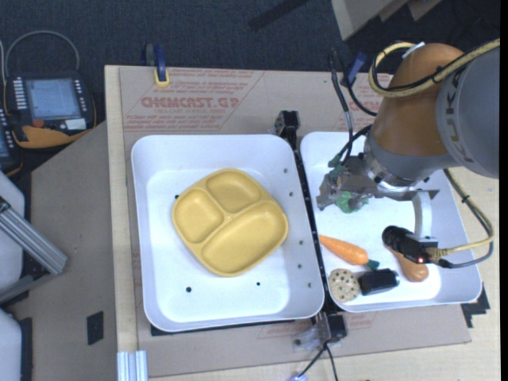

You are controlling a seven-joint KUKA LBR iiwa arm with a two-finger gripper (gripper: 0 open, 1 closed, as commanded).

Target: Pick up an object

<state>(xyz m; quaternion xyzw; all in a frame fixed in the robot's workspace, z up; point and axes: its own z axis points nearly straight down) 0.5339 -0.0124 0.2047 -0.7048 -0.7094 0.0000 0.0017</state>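
Observation:
My gripper (343, 195) hangs low over the upper left part of the right bin (452, 292). A small green object (349, 205) shows between its fingers, and the gripper is shut on it. Below it lie an orange carrot (344, 249), a round speckled cookie (341, 285), a black block (378, 282) and a brown-orange rounded piece (413, 271) near the bin's front edge.
The left bin (159, 165) holds a yellow divided plate (229, 221) near its middle. A dark divider (305, 213) runs between the two bins. The grey arm with its orange band (417, 94) covers the right bin's upper right part.

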